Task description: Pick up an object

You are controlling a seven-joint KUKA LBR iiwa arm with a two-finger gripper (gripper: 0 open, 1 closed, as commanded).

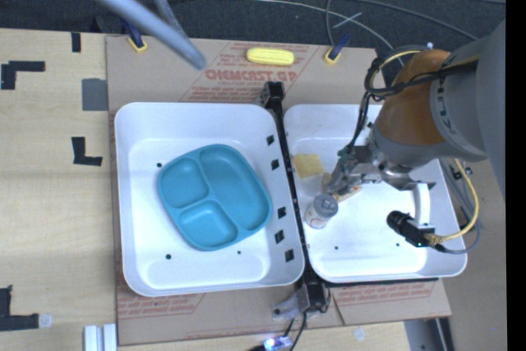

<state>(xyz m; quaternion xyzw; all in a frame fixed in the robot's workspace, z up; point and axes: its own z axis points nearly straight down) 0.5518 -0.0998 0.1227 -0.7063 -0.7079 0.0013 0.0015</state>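
Gripper (339, 187) of mine hangs low inside the right bin (427, 259), near its left wall, with the grey arm (460, 107) and its orange band (411, 107) reaching in from the right; whether it is spread or closed I cannot tell, since the wrist blocks the tip; just below and left of it a small clear, roundish object (320, 208) lies on the bin floor, very close to the tip, though contact is unclear; a pale yellow piece (307, 165) lies just above, against the divider; the left bin (131, 177) holds a blue sectioned plate (214, 195); a yellow corn-like toy (269, 57) rests on the cardboard (230, 74) behind the bins.
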